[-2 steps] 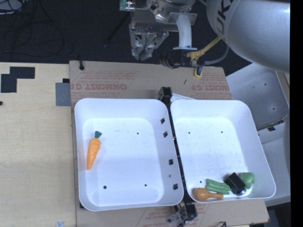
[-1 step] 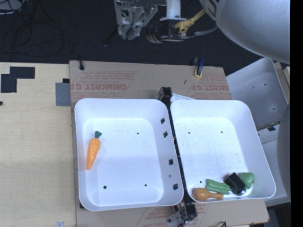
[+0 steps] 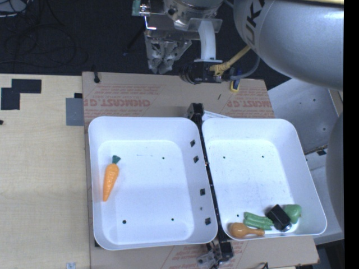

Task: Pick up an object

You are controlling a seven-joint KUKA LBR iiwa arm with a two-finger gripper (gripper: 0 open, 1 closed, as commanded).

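Here I see the tool (image 3: 162,58) raised behind the left bin (image 3: 95,150), carrying nothing; whether it's clenched, I cannot tell. A carrot (image 3: 110,178) lies inside.

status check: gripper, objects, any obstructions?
Gripper high above the bins' far edge, holding nothing. Carrot alone in left bin. Nothing over it.

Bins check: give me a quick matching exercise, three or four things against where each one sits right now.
Things:
1. carrot
2. black block
3. orange pear-shaped toy
4. end effector

Places:
A. near corner of the right bin, on the green pieces
B. above the bench, beyond the bins' far edge
C. left side of the left bin
D. near edge of the right bin, left of the green pieces

Pairs: 1-C, 2-A, 3-D, 4-B
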